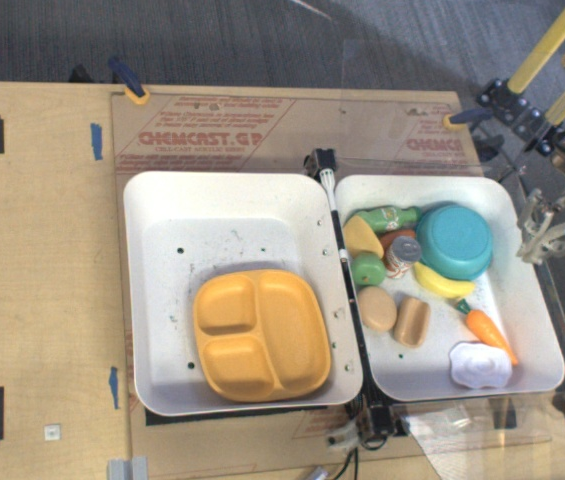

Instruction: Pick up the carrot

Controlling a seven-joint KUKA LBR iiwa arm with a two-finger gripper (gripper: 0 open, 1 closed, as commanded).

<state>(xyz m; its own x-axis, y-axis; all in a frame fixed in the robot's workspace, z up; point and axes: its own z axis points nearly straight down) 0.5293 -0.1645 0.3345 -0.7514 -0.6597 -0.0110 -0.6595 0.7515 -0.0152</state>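
**Carrot waiting in the right bin**

At the near edge of the right bin (537,298), a white lumpy object (480,365) is lying in the corner, and the carrot (488,333) is resting just beside it, its orange tip pointing toward that corner and its green top toward the banana (443,283). Nothing is lying on top of it, so it is looking reachable from above, though the white object and the bin wall are crowding its tip. Beside these, one tan roll (412,321) and one round bun (376,309) are sitting near the divider. Further back, one teal bowl (455,240), one green bottle (386,217), one green round fruit (368,268) and one small can (403,252) are clustering together. In the left bin (162,228), one yellow divided tray (260,334) is lying flat. At the far right a metal frame is showing; whether the jaws are open or closed, I cannot tell. Two bins are sitting on the tabletop (32,268).
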